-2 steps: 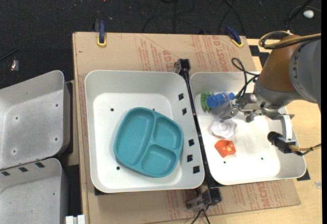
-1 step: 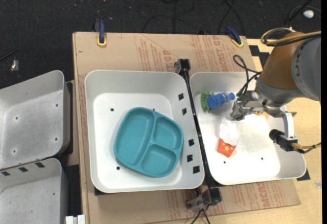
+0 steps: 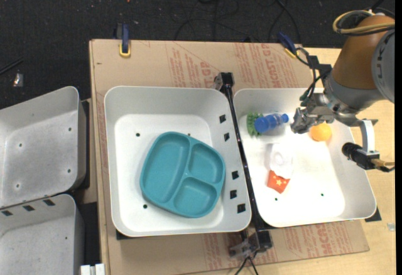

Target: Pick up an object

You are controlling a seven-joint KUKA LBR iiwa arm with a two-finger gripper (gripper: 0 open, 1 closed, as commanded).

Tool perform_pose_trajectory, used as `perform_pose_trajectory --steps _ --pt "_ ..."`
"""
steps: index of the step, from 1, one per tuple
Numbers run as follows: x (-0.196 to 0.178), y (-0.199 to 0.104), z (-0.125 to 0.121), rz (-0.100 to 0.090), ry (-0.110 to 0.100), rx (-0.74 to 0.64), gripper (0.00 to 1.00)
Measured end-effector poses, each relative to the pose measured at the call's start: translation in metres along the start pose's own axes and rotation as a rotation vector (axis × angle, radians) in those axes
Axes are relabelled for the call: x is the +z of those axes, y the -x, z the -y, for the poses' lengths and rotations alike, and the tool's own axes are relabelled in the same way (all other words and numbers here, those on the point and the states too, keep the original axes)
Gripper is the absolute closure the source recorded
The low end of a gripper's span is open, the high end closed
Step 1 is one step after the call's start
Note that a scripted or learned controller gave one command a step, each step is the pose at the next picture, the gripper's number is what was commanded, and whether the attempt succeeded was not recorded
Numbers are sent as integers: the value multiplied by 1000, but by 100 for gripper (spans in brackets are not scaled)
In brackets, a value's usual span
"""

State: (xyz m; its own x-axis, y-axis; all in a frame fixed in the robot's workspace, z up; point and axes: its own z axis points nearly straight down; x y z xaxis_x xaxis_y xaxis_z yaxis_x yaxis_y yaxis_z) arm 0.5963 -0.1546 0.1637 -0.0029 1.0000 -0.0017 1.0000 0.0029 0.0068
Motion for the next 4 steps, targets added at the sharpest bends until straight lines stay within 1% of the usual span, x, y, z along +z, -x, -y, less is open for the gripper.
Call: perform_pose_trajectory --steps 1,2,3,4 --pt "-53 0 -2 0 -2 0 100" --pt "-47 -57 -5 -3 -8 -5 100" --pt "-59 -105 -19 -3 -4 -5 100" --pt "-68 -153 -24 -3 -5 -5 100"
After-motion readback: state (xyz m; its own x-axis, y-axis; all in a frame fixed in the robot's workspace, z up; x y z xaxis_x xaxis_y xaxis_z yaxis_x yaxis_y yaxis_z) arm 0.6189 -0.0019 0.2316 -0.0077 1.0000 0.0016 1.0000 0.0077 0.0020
